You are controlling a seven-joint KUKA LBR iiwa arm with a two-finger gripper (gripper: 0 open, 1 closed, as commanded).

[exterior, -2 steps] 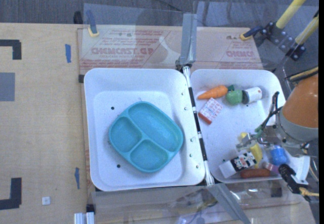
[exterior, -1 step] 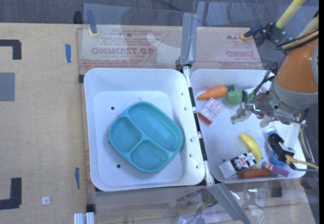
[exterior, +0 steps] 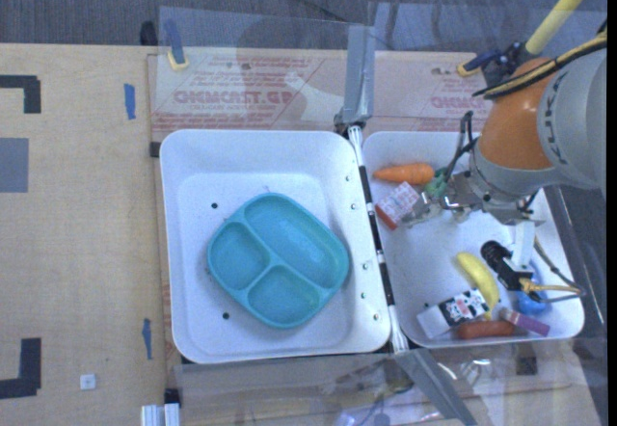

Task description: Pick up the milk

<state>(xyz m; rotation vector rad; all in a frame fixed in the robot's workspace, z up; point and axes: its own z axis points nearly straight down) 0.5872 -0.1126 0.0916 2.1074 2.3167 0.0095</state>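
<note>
The arm point(exterior: 540, 130) reached in from the right over the right bin point(exterior: 415, 265), its claw point(exterior: 431, 205) low near the bin's upper-left part, beside a red-and-white packet point(exterior: 395, 202) and just below a carrot point(exterior: 405, 173). Whether the claw was open or closed could not be told, and nothing was plainly held. The milk point(exterior: 457, 309), a small white carton with black print, lay at the bin's near edge, well apart from the claw, touching a sausage point(exterior: 485, 329) and beside a banana point(exterior: 477, 277). The left bin point(exterior: 183, 173) held 1 blue divided plate point(exterior: 278, 259).
</note>
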